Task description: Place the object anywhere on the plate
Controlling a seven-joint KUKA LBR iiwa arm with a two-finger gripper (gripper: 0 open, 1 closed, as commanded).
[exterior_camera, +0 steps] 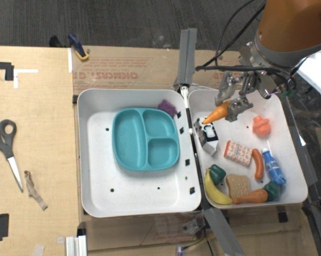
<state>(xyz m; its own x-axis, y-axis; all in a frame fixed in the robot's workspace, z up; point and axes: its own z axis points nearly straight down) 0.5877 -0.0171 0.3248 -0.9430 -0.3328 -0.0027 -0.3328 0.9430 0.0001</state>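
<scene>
front of right bin: a banana (216, 193) is curving along the near-left wall, with a slice of bread (238, 185) and a second carrot (251, 197) lying beside it.
middle of right bin: a red-and-white box (238, 152), a sausage (258, 164) and a blue bottle (273, 167) are lying side by side.
left bin (94, 196): it is holding a teal divided plate (146, 139), with a purple piece (167, 108) sitting just behind the plate.
carrot (216, 114): it is hanging tilted above the far-left part of the right bin (295, 159), well apart from the plate.
gripper (233, 106): its fingers are closing on the carrot's thick end, pinching it between them.
far right: a pink toy (261, 126) is resting near the bin wall.
</scene>
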